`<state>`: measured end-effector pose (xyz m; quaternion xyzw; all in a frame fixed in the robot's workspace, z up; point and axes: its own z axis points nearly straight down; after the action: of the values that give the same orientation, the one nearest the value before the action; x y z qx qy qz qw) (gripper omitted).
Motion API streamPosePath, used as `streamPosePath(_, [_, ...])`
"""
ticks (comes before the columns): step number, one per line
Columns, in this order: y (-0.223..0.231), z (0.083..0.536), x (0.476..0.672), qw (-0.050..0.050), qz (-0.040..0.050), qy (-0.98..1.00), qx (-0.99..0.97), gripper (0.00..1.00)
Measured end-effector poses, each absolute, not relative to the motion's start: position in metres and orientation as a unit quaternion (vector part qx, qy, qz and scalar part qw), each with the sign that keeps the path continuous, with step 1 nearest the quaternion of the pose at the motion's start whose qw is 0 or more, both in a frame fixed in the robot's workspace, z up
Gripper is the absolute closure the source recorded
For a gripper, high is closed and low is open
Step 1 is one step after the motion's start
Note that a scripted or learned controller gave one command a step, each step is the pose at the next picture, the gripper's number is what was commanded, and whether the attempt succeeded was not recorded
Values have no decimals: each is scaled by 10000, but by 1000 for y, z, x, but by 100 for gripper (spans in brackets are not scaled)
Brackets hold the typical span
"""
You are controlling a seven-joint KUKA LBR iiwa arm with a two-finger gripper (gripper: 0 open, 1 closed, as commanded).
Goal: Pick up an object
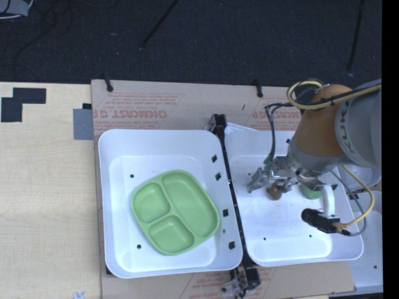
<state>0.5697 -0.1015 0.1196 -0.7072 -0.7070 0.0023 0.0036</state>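
Metal-grey, the gripper [269,182] is seen low inside the right bin [293,248], fingers spread, with a small brown object [274,193] just beside them, not shown pinched. The reach-and-close step appears to be in hand; centring over the object, then closing, is called for next. Left of that bin, a green divided plate [175,212] lies in the left bin [118,161].

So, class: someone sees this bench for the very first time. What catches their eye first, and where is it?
Probably the green divided plate, lying flat in the left bin. Next, the grey arm with its orange band reaching in from the right, its gripper low over the right bin.
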Motion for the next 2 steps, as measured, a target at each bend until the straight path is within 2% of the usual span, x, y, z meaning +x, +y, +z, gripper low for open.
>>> streamPosePath(1, [-100, 86, 569, 22, 15, -7066, -7076, 0])
streamPosePath(2, [-102, 98, 570, 14, 9, -7045, -7097, 100])
